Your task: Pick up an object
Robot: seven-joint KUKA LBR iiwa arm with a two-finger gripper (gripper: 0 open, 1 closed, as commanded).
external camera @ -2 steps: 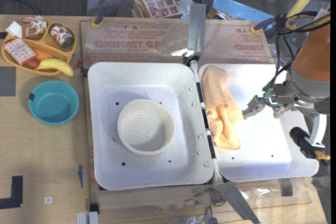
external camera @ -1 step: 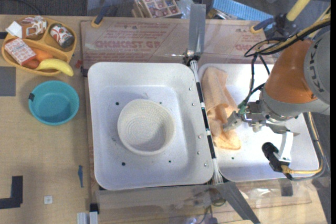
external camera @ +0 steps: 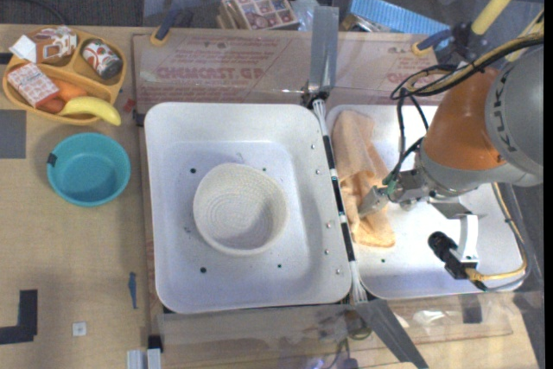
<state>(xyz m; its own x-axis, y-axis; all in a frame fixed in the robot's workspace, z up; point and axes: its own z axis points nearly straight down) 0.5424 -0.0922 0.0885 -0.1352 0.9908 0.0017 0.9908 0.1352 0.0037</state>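
A peach-orange cloth (external camera: 361, 173) lies crumpled along the left side of the right bin (external camera: 484, 272). My gripper (external camera: 377, 200) reaches in from the right and is down on the cloth's lower part, touching it. The wrist and the cloth's folds hide the fingertips. A white woven hat (external camera: 239, 207) sits upside up in the middle of the left bin (external camera: 173, 143).
The grey arm with its orange band (external camera: 462, 138) covers the upper right bin, cables looping around it. A blue bowl (external camera: 88, 168) and a tray of toy food (external camera: 60, 73) with a banana sit left of the bins. Boxes and clutter stand behind.
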